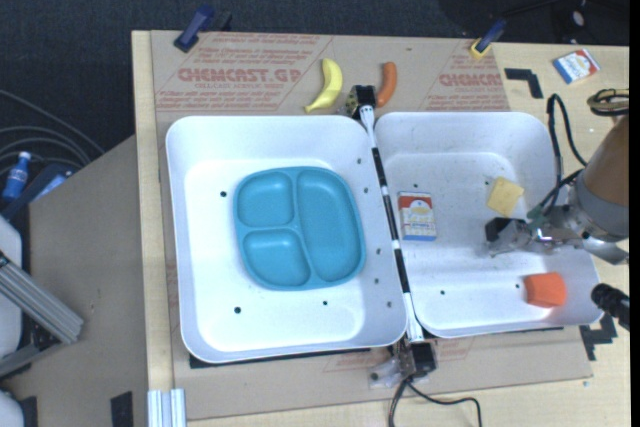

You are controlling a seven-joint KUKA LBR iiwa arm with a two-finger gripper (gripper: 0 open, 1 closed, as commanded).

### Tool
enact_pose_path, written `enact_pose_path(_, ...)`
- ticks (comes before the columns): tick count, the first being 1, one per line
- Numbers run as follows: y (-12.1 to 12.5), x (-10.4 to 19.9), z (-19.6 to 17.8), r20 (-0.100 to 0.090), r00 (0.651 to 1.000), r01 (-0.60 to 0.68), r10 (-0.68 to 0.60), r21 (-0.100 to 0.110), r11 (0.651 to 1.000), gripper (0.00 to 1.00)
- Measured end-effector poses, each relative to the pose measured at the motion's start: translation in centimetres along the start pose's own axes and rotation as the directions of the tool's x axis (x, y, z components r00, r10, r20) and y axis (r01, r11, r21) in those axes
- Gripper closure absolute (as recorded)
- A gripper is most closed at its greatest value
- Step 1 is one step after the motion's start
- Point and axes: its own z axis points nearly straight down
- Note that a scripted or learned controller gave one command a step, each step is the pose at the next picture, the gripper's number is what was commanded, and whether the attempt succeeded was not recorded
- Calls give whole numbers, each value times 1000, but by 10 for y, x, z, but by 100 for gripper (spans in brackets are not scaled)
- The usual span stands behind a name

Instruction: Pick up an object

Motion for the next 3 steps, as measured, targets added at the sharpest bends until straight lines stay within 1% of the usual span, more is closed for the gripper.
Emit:
enact_pose_path(1, 0, 0, -9, 0, 1000, -1, 1, 1, 1000, 100)
enact_pose_path(2, -1, 0, -9, 0, 1000, -1, 1, 1, 1000, 0)
enact_pose_path(3, 91, -7, 12, -12, 1000, 5, -5, 3, 1000, 0)
